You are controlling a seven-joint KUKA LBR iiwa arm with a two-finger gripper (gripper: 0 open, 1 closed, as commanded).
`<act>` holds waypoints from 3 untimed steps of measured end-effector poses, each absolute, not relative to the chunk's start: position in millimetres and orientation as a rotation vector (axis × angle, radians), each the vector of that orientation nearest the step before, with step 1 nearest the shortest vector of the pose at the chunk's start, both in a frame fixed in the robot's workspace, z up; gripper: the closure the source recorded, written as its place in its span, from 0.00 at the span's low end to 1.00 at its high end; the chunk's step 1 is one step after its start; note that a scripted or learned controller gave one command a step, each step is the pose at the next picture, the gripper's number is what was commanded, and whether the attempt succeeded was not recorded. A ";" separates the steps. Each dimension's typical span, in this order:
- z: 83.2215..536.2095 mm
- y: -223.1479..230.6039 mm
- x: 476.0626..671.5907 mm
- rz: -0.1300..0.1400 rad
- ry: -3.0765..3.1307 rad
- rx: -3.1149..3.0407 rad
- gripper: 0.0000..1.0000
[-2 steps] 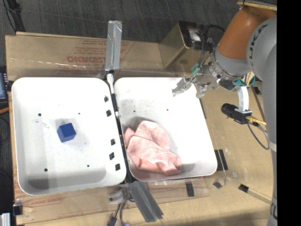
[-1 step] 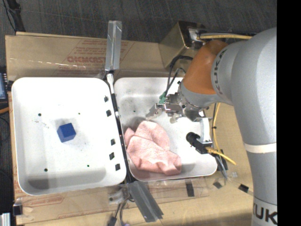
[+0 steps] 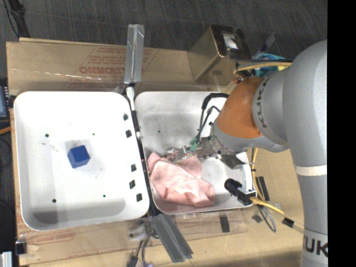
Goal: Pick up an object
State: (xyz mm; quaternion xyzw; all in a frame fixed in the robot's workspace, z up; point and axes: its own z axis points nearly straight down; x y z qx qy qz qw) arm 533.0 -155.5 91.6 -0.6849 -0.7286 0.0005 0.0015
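the grey arm (image 3: pixel 303 121) looms nearest, reaching from the right into the right bin (image 3: pixel 167 102). its gripper (image 3: pixel 189 151) sits low at the far edge of the pink cloth (image 3: pixel 178 181), likely mid-grasp. next it needs a clean lift. farther left, a blue cube (image 3: pixel 79 156) lies in the left bin (image 3: pixel 33 110).

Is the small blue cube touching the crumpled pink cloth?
Apart. The camera view shows the blue cube in the left white bin and the pink cloth in the right bin.

brown box (image 3: pixel 214 57) beyond the right bin (image 3: pixel 167 107)
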 end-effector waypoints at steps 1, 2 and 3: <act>101.7 -155.3 533.8 0.002 -2.291 -2.145 1.00; 201.5 -165.3 559.0 0.001 -2.570 -1.809 1.00; 201.4 -165.3 558.9 0.001 -2.570 -1.809 0.00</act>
